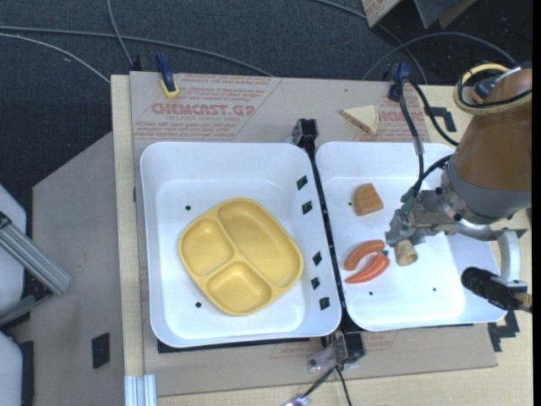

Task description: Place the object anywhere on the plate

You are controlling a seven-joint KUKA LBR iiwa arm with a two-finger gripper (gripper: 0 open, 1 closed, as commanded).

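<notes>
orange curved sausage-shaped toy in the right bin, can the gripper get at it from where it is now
Probably yes. The orange curved sausage-shaped toy lies flat on open bin floor just beside the gripper, with only a small tan piece close by; nothing covers it.

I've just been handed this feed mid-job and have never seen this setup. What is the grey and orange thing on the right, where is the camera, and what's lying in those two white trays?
One fixed camera looks down at a slant on a bench. The grey and orange thing is a robot arm reaching in from the right; its hand hangs low over the right bin. The left bin holds a yellow divided plate, the goal for the object. In the right bin lie an orange-brown chunk, two red-orange curved pieces and a small tan piece right at the hand. Whether the hand grips anything is too unclear to say. A wedge-shaped piece rests on the board behind the bins.
</notes>
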